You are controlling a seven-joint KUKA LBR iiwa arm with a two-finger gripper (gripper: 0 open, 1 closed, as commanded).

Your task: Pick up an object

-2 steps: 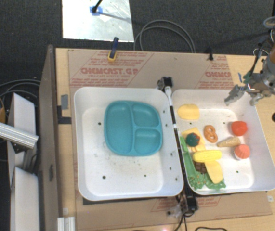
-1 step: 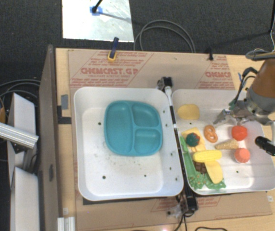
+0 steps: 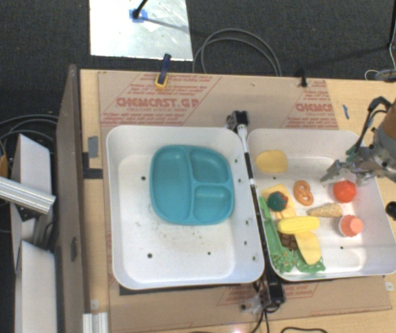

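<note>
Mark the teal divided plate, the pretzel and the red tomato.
teal divided plate (image 3: 191,185): camera view, centre ridge where its compartments meet.
pretzel (image 3: 303,192): camera view, middle of its twisted body.
red tomato (image 3: 345,191): camera view, middle of its round top.

Teal plate (image 3: 191,185), white bins (image 3: 132,207)
</note>
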